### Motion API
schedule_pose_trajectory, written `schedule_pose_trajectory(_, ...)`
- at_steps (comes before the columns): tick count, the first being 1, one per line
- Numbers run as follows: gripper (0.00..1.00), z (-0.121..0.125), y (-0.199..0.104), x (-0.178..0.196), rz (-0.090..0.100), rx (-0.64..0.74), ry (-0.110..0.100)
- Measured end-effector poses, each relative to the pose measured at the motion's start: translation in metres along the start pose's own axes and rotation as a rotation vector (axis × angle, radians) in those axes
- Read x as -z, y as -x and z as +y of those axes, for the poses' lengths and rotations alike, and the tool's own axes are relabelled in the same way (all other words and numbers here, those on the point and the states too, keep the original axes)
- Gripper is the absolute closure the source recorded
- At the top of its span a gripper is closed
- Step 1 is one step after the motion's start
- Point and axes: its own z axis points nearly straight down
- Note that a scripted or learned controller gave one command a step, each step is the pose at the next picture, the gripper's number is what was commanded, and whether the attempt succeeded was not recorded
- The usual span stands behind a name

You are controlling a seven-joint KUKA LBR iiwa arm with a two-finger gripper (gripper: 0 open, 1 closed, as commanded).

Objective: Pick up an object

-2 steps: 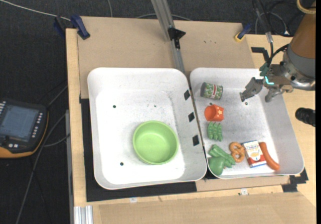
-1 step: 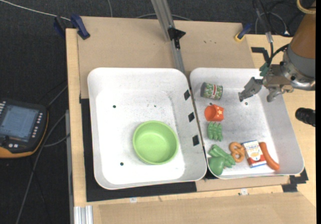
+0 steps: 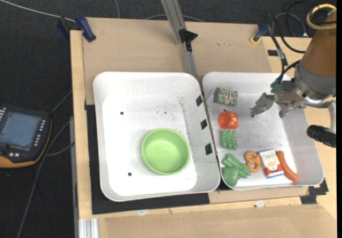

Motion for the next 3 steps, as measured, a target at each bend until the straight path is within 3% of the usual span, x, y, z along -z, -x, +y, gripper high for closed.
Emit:
schedule_pose_trajectory(2,0.0,0.007,0.005,-0.087,0.0,0.001,0.001)
schedule_pose_trajectory(3,1.0,0.008,0.004,-0.074,0.0,0.001,0.005)
